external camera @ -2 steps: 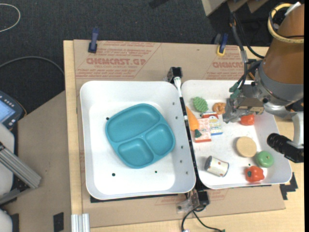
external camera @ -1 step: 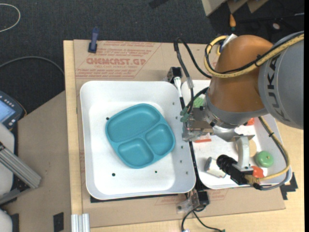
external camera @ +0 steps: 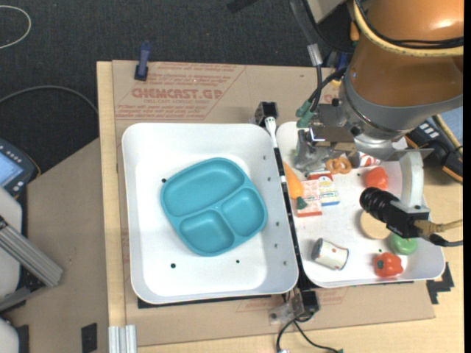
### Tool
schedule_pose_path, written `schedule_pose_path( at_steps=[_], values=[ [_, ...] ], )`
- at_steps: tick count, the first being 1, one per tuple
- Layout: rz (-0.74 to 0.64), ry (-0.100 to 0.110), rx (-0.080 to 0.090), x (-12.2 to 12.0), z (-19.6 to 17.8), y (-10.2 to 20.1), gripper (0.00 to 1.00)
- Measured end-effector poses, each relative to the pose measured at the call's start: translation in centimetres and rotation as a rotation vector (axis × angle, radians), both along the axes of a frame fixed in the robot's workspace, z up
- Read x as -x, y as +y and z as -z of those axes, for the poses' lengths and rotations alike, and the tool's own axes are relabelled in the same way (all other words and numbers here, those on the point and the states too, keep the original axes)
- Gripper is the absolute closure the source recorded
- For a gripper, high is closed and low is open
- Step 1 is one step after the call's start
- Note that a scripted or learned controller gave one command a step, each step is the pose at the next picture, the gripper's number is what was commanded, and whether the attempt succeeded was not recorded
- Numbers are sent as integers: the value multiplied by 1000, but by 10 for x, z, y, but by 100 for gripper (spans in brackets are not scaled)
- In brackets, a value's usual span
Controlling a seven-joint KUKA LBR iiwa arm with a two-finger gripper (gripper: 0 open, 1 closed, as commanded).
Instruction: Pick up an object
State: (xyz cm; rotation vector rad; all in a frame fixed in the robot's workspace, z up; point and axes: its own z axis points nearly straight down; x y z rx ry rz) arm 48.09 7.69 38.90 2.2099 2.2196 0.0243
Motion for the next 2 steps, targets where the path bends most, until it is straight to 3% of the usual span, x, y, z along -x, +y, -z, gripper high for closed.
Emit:
schedule_pose_path(
  at_steps=[1,2],
  values=[
    [-2,13,2,2,-4,57,100],
    [3,12,4,1,-14,54,100]
  ],
)
